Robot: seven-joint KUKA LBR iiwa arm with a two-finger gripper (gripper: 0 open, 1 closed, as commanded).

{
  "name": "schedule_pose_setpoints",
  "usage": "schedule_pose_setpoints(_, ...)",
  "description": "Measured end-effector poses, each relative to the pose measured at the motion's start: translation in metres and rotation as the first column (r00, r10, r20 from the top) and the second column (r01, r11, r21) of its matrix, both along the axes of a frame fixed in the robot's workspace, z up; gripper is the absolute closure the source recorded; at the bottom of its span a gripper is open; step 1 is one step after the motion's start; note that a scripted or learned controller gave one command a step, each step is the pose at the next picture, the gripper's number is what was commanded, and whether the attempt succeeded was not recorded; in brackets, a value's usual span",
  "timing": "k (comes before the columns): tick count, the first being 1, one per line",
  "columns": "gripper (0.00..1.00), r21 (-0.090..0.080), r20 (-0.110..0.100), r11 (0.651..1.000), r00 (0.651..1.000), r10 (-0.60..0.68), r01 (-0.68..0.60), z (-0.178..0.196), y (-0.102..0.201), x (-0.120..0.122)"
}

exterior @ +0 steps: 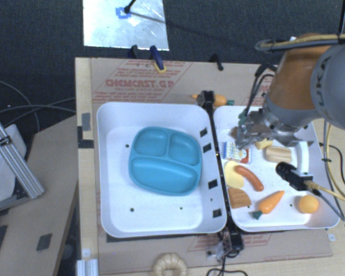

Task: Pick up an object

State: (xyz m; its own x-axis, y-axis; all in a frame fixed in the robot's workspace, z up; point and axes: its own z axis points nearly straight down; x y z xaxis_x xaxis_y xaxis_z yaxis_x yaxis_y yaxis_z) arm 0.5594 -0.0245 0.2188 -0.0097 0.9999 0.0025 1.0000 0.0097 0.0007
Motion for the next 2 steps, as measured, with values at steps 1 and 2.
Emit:
schedule_pose_setpoints(1,1.00,0.000,0.003,1.000,1.000,0.000,0.000,0.012,0.049,0.022)
schedule_pose_setpoints(2,1.00,0.001,0.002,1.000,1.000,0.001,-0.001,0.014,0.105,0.027)
